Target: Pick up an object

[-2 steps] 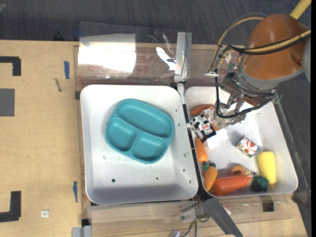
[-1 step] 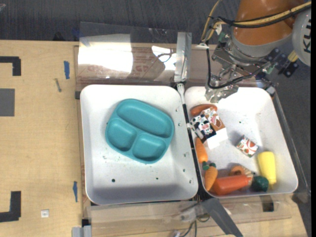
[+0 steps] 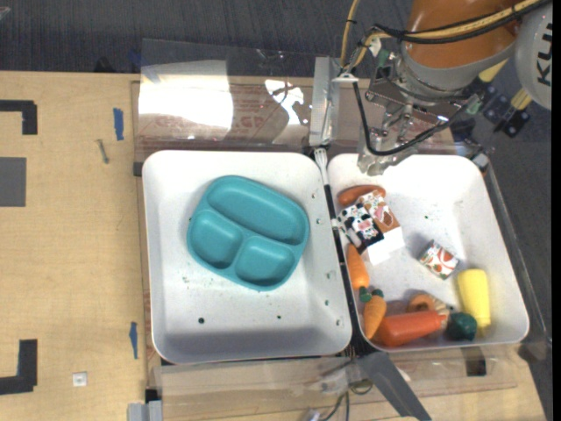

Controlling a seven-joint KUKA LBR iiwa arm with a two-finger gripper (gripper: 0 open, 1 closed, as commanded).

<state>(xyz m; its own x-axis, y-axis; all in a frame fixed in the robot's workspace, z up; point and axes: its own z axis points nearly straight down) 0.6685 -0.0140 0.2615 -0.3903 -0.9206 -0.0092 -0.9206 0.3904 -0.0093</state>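
Note:
My gripper [image 3: 375,163] hangs over the far left corner of the right bin [image 3: 501,235], just above a red-brown sausage [image 3: 359,194]. Nothing shows in it. Below the sausage lie a black-and-white cow-patterned carton [image 3: 362,222] and a white block [image 3: 383,242]. Two orange carrots [image 3: 358,270] [image 3: 374,310] lie along the bin's left wall. Across the near side are a long red-orange piece [image 3: 410,325], a green piece [image 3: 462,326], a yellow piece [image 3: 474,295] and a small white-and-red box [image 3: 438,261].
The left bin [image 3: 166,279] holds a teal divided plate [image 3: 250,231]. A clear plastic sheet [image 3: 228,108] lies behind the bins. The arm's orange band [image 3: 460,11] and its cables crowd the upper right. A wooden benchtop [image 3: 61,235] spreads to the left.

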